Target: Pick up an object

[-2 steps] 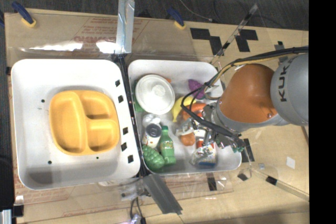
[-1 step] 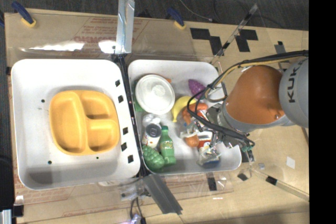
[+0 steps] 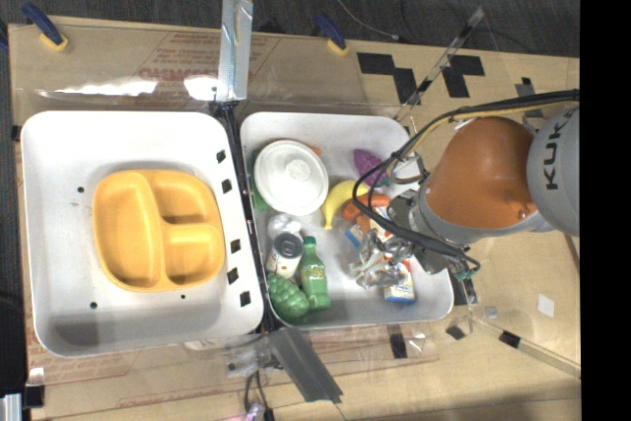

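while end effector (image 3: 383, 256) grip can't be told, right bin (image 3: 296, 125) crowded, yellow tray (image 3: 158, 229) left

Counting it up: two white bins, the left bin (image 3: 39, 212) and the right bin (image 3: 325, 125). One yellow divided tray (image 3: 158, 230) in the left bin. Right of that tray: one white bowl (image 3: 291, 175), one green bottle (image 3: 313, 273), one banana (image 3: 338, 202).

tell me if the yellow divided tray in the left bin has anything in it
Empty. The yellow divided tray lies flat in the left bin, and its compartments show only bare yellow plastic.
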Controlling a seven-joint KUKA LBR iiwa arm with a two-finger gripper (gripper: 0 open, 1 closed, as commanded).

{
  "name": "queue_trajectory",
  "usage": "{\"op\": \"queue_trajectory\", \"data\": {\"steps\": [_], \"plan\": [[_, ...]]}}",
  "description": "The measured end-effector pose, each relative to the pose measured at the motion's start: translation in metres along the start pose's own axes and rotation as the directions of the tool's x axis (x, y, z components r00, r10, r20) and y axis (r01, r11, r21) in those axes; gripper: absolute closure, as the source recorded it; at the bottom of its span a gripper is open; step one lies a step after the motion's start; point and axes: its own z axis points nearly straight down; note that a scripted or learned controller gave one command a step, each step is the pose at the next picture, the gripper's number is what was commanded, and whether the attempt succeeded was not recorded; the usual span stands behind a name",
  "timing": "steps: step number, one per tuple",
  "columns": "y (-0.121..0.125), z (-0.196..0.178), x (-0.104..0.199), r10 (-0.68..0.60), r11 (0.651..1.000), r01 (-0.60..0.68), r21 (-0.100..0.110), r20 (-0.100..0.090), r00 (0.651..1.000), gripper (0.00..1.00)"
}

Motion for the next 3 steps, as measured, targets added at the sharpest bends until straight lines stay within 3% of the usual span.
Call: {"op": "queue_trajectory", "data": {"steps": [1,2,3], "plan": [[-0.020,-0.148,-0.058,-0.062,0.998,0.062,0.010,0.002,0.998,1.00],[-0.020,-0.143,-0.057,-0.061,0.998,0.061,0.003,-0.004,0.998,0.00],[-0.021,-0.012,-0.059,0.043,0.999,-0.044,0.013,0.006,0.999,0.00]]}}
